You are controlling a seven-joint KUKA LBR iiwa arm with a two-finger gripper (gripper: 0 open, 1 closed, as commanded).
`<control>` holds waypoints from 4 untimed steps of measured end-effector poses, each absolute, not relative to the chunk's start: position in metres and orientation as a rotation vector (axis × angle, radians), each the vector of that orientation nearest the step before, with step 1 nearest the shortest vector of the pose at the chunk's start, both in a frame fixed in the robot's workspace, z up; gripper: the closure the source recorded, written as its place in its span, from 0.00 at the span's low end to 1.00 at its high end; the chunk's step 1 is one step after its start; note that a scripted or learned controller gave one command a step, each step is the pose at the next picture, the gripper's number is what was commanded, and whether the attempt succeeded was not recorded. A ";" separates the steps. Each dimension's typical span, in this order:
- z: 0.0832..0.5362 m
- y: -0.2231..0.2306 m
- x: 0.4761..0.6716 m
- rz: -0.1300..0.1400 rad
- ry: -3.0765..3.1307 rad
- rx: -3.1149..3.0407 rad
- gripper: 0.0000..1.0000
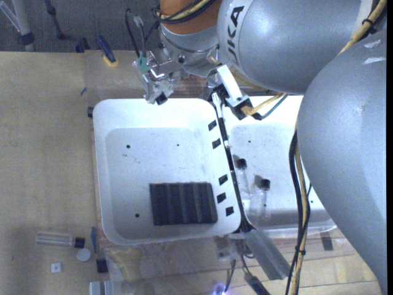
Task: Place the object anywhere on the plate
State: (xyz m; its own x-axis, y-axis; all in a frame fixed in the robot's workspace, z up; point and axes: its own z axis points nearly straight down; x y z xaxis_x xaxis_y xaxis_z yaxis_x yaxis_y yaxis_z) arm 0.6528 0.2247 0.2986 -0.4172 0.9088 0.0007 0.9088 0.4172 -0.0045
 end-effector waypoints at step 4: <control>0.298 0.225 0.666 0.004 -1.371 -2.826 1.00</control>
